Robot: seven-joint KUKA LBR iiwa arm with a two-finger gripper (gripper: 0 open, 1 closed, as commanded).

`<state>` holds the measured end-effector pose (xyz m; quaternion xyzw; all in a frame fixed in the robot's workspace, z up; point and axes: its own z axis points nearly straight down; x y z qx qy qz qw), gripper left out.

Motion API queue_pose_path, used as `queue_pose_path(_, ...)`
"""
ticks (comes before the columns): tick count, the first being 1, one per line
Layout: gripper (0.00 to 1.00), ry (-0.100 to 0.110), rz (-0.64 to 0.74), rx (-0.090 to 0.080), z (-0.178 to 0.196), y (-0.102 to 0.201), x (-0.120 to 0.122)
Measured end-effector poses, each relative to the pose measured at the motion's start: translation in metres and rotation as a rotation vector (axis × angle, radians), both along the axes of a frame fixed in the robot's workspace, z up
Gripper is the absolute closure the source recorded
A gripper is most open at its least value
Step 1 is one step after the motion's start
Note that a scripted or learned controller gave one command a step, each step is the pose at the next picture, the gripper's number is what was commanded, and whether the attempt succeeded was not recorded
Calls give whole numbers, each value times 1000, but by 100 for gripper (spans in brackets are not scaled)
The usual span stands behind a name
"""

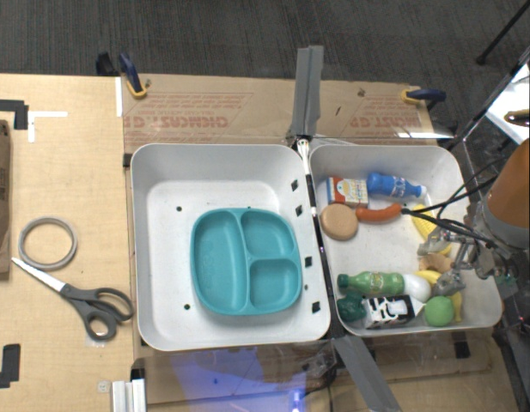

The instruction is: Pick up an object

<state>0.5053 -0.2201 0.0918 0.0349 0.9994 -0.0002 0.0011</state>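
My gripper point(442, 264) hangs low over the right side of the right bin point(393, 154), open, with its fingers straddling a yellow banana-like piece point(425, 225) that runs under it. Nothing is visibly held. Just left of it lie a white egg-shaped thing point(417, 287) and a green bottle point(376, 281) on its side. A green ball point(439, 311) and a black-and-white pack point(389, 310) sit at the bin's front. Farther back are a brown round bun point(338, 221), an orange sausage point(380, 214), a blue bottle point(392, 184) and a red-and-white box point(346, 190).
The left bin point(161, 230) holds a teal divided plate point(246, 260). On the bench to the left lie scissors point(80, 299) and a tape roll point(47, 241). Cables point(453, 197) trail across the right bin's far corner toward the arm point(511, 196).
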Motion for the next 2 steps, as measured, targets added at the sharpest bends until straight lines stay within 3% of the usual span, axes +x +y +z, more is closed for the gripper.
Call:
queue_pose_path(1,0,-3,-80,0,1,-1,92)
queue_pose_path(2,100,-10,-75,0,13,1,95)
